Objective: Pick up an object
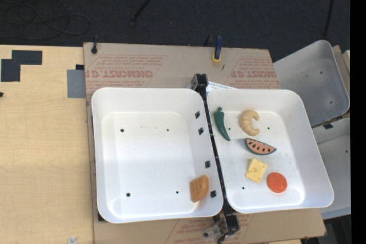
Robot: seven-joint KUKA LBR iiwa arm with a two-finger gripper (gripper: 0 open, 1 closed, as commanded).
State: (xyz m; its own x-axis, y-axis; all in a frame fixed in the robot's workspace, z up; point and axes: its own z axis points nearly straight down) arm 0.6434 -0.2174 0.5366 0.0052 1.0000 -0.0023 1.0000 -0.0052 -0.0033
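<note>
Smooth plastic toy foods in two glossy white bins.
Right bin (302,133): curved green pepper (221,123), tan croissant (249,121), watermelon wedge (260,147), yellow cheese block (256,170), round orange disc (277,182). Left bin (104,140): brown bread slice (198,188).

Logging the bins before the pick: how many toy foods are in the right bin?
5: green pepper by the divider, croissant at the back, watermelon slice mid-bin, cheese and orange disc in front.
</note>
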